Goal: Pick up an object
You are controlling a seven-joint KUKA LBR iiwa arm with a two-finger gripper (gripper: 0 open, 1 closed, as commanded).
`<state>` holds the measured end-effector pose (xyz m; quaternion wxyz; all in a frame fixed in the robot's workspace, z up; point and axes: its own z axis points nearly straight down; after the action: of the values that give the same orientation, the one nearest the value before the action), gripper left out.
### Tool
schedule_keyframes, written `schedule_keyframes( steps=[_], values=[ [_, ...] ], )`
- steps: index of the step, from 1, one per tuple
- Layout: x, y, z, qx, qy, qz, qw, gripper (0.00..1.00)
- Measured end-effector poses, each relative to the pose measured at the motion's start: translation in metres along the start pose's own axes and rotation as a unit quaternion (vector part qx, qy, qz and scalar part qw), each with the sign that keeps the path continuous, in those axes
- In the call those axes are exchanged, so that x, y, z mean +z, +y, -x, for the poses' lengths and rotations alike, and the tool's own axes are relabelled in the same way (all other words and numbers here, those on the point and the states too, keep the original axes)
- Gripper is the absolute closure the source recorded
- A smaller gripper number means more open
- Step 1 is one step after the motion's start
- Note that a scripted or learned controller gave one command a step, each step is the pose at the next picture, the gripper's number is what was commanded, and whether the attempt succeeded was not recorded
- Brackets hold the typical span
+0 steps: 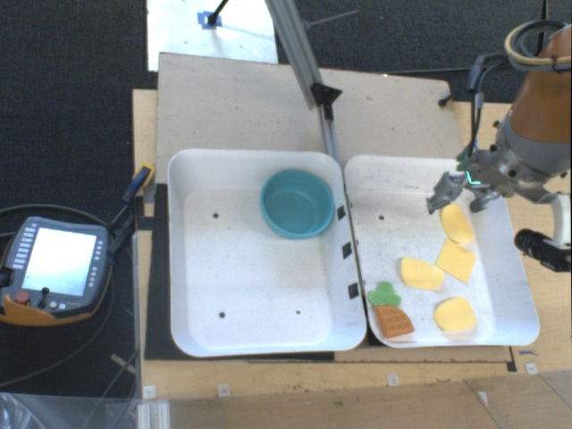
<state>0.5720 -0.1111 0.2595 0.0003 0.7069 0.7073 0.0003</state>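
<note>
I have the claw (458, 195) hanging over the upper part of the right bin (500, 338), toward its 1 o'clock corner, with the grey wrist and orange band rising behind it at 2 o'clock. One grey finger sticks out to the left and another points down toward the food, but from this slant I cannot tell how wide they stand, and I see nothing between them.

Just below the claw, at 6 o'clock, lies a yellow oval piece (458, 225), its upper end close under the fingers. Touching its lower edge is a yellow square piece (457, 262), and just beside that at 9 o'clock a yellow rounded piece (421, 274). Farther down at 6 o'clock sits another yellow lump (455, 315). At 8 o'clock from it, against the bin's lower left corner, an orange carrot toy (391, 317) with a green top lies flat.

In the left bin (206, 329), a teal bowl (297, 203) stands upright at the 1 o'clock corner. Off the table (295, 384), at far 9 o'clock, rests the teach pendant (52, 268).
</note>
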Motion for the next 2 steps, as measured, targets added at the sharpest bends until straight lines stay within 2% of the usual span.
schedule_keyframes(
  steps=[1,2],
  values=[
    [0.000,0.000,0.000,0.000,0.000,0.000,1.0000,0.00],
    [0.042,-0.003,0.001,0.000,0.000,-0.002,1.0000,0.00]
  ],
)
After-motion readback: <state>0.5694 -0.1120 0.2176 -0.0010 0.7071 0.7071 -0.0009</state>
